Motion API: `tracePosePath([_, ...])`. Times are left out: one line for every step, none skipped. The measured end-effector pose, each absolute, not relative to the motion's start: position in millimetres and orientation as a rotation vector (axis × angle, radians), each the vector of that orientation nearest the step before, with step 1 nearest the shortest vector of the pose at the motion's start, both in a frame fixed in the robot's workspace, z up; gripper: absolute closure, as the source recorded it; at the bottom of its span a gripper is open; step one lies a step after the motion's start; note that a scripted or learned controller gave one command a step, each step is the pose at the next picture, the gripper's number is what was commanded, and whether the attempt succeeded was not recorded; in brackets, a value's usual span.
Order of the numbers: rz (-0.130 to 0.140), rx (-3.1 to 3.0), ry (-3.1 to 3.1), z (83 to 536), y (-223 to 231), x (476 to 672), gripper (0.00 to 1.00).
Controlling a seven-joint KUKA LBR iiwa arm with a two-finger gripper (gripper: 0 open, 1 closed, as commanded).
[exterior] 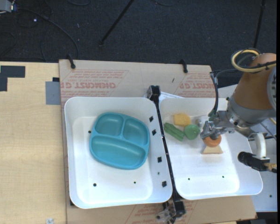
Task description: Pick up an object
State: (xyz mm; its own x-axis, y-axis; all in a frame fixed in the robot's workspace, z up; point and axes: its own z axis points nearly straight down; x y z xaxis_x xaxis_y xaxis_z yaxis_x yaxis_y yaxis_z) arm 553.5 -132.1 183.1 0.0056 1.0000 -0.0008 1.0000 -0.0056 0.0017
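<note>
Metal jaws (211,133) over round orange piece (214,140); tan wedge (213,149) beneath

Arm (257,90) enters from the right side of the view, reaching leftward and down at a slant. Large orange section sits uppermost near the right edge, with a grey collar directly below it. Wrist narrows from that collar toward the lower left. A looped cable rides on top of the orange section, and a dark cable runs down along its left flank. Gripper (212,133) hangs at the end of the wrist, pointing downward, metal parts bunched close together. Finger state unclear: the tips are small and probably partly hidden by the gripper body.
</note>
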Motion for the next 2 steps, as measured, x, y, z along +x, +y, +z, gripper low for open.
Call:
tracePosePath([-0.001, 2.224, 2.221, 204, -133, 553.2, 1.00])
tracePosePath([-0.002, 2.221, 2.229, 202, -84, 553.9, 1.00])
